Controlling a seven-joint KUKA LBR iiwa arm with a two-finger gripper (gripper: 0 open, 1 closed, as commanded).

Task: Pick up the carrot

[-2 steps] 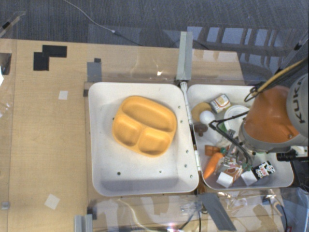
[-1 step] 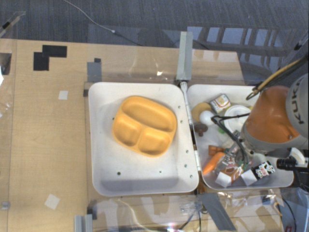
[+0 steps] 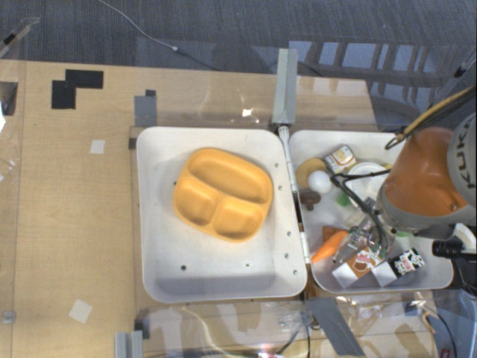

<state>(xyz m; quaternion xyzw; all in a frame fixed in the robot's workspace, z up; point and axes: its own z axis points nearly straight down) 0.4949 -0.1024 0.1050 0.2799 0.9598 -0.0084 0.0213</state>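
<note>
The orange carrot (image 3: pixel 329 246) lies in the right bin (image 3: pixel 320 282) near its left wall, tilted with its thin end toward the front left. My gripper (image 3: pixel 361 246) hangs low over the bin just right of the carrot's thick end, close to it or touching it. The grey arm with its orange band (image 3: pixel 422 179) comes in from the right and covers the bin's right half.
A yellow divided plate (image 3: pixel 222 193) sits in the left bin (image 3: pixel 160 274). At the back of the right bin are a white egg (image 3: pixel 319 182), a brown round item (image 3: pixel 308 170), a small can (image 3: pixel 341 156) and a white dish (image 3: pixel 367 171). Small white and patterned boxes (image 3: pixel 407 262) lie by the front wall.
</note>
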